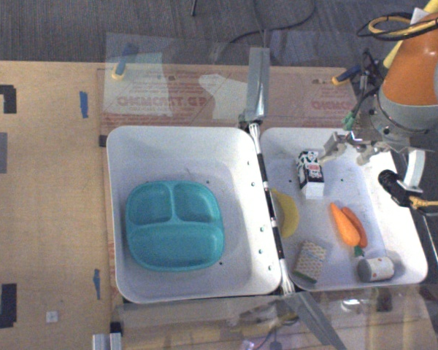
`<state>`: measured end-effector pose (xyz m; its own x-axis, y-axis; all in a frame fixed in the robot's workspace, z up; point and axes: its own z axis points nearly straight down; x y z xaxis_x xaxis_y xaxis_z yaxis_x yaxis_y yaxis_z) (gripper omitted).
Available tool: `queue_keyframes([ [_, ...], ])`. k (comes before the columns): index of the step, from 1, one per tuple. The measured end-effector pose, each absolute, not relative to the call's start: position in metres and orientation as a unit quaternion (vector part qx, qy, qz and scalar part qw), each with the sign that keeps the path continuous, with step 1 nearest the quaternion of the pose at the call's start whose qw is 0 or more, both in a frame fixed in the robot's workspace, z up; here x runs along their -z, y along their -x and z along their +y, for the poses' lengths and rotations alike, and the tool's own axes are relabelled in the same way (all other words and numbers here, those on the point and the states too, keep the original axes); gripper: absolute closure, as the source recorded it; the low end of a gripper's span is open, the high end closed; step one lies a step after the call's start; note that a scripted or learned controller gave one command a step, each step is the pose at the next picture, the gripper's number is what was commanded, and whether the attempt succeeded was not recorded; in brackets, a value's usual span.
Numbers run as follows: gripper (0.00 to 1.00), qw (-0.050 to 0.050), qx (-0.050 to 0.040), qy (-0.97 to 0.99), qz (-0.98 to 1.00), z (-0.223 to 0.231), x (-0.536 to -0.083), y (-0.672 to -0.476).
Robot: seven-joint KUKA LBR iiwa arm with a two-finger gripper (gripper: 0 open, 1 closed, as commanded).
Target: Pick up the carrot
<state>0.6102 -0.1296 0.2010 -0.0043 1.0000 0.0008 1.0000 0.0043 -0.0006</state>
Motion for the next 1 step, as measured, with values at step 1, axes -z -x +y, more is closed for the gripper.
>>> queue_keyframes([
  [1,0.00,0.000,0.0003,0.654,-0.756,-0.1532,-0.1084,-0.5408],
])
